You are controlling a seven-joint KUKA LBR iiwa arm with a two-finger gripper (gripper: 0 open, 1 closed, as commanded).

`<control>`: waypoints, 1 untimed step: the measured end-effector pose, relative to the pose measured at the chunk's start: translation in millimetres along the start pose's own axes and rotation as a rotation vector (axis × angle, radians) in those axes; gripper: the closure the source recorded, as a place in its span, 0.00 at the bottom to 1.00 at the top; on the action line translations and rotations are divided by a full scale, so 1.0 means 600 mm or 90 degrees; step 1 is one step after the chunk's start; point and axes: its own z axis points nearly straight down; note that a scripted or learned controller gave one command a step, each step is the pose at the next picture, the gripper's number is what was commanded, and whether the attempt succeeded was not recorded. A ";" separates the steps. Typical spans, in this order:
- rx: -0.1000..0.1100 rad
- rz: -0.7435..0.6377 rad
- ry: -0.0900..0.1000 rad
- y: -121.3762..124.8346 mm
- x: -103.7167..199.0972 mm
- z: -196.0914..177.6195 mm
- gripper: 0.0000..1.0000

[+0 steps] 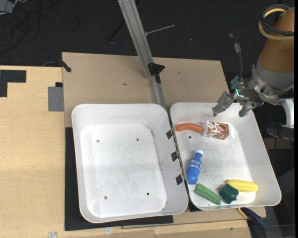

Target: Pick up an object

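Observation:
My gripper [233, 106] hangs open above the far edge of the right bin [258, 148], with nothing between its two fingers. Just below and left of it lies a small red and white carton [217, 130], and an orange sausage-shaped piece [188, 128] lies beside that. A blue bottle [194, 167] lies near the bin's left wall. At the near end sit a green pepper-like piece [207, 193], a dark green block [229, 194] and a yellow corn cob [242, 185].
The left bin [89, 133] stands beside the right one, joined by dark clips [174, 155]. A slanted metal rail [140, 43] rises behind the bins. Brown board lies under and behind them; a wooden bench top spreads to the left.

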 end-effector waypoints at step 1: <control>0.004 0.000 0.001 -0.008 0.002 0.107 0.00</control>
